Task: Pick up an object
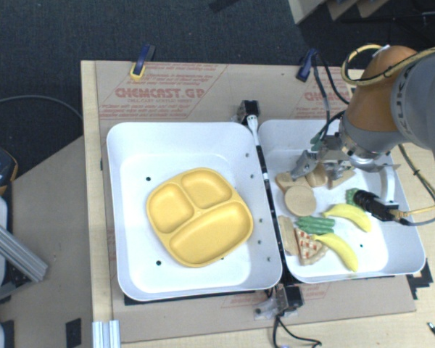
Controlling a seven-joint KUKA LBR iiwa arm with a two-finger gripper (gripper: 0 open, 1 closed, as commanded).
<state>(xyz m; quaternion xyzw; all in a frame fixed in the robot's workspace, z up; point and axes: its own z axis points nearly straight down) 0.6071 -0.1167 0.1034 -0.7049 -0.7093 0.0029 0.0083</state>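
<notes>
- Bins are seen side by side on a brown bench: the left bin [123, 194] and the right bin [399, 256], their inner walls touching along the middle.
- A yellow divided plate [199, 216] with three compartments is laid flat in the middle of the left bin, well apart from the arm.
- The arm [413, 93] is brought in from the right, its orange band [373, 96] placed above the wrist, over the upper part of the right bin.
- The gripper [320, 167] is pointed down and to the left into the right bin; whether the jaws are wide or narrow cannot be told, since the metal parts are blurred together.
- A small tan piece [284, 180] is found just left of the gripper tip, near the bin's inner wall; contact with the gripper cannot be judged.
- A round beige disc [300, 201] is placed just below the gripper tip, apart from it.
- A green bean pod [315, 224] is laid below the disc, touching a pizza slice [308, 246] at its lower edge.
- Two bananas are seen: the upper banana [349, 215] right of the pod, and the lower banana [339, 249] beside the pizza slice.
- Nothing is clearly shown between the jaws.
- A black cable connector [373, 204] is hung from the arm just above the upper banana.
</notes>
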